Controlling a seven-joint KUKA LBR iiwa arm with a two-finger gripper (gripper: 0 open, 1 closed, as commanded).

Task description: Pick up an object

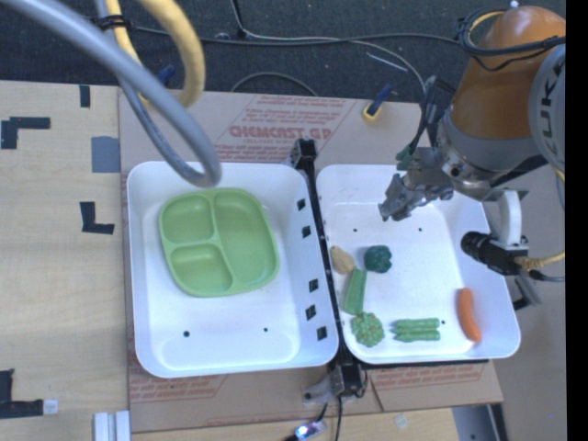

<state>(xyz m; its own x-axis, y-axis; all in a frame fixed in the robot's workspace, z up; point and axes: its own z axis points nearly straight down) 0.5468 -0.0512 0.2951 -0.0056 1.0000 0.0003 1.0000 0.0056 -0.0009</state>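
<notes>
Jaws of the gripper (393,209) hang over the upper part of the right bin (487,343); whether they are apart or together cannot be told. Below them lie a dark green broccoli (378,258), a tan piece (342,260), a green stick (355,291), a light green floret (367,329), green beans (416,329) and a carrot (469,314). A green divided plate (219,242) sits in the left bin (147,338).

One fixed camera is looking down at a slant over both bins, while I am reaching in from its right.
</notes>
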